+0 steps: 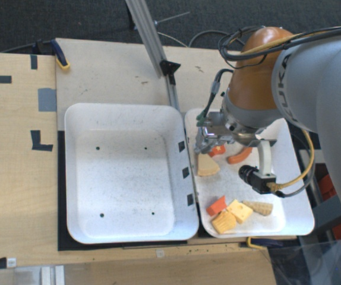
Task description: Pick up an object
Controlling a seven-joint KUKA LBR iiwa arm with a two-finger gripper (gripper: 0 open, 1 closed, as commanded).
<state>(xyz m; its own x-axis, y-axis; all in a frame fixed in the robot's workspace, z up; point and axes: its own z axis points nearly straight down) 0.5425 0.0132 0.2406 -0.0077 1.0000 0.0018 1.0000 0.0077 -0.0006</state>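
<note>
My gripper hangs low over the far left part of the right bin, close to the rim it shares with the left bin, and I cannot tell from this view how its tips stand, since the metal head hides them. Just at my tip lies a small red piece, and touching the near side of that spot is a tan, rounded chunk. To the right, an orange carrot-like stick lies slanted, partly under my wrist. Further toward the near edge sit a red-orange wedge, two yellow cheese-like blocks touching each other, and a pale cone-shaped piece beside them. A black fitting with a yellow cable hangs off my wrist over the middle of the bin. There is little room on my left, where the rim stands close; the floor between the tan chunk and the near cluster is open. Part of the dark lettering on my grey arm shows, too foreshortened to read.
</note>
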